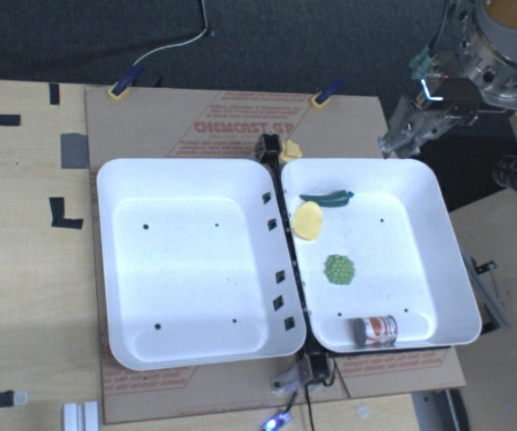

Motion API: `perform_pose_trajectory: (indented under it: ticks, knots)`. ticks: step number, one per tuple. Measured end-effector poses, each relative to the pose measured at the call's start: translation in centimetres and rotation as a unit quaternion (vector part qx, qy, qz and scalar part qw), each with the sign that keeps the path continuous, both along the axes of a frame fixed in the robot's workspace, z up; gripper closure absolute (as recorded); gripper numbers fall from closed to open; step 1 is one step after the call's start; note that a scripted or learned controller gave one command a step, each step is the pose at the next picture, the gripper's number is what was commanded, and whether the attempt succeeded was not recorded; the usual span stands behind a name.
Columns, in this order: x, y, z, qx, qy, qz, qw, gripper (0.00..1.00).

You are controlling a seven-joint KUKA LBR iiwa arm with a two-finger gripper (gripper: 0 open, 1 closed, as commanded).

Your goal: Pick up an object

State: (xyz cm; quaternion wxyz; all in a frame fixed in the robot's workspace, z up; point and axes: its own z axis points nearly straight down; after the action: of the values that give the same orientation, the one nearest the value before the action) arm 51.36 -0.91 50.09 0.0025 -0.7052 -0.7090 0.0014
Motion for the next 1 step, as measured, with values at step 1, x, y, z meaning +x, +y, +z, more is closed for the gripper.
perform_pose_trajectory:
  ticks: [1]
  knots:
    - [6.98,-6.56,3.48,-0.0023,-0.005,-0.004,1.0,1.0]
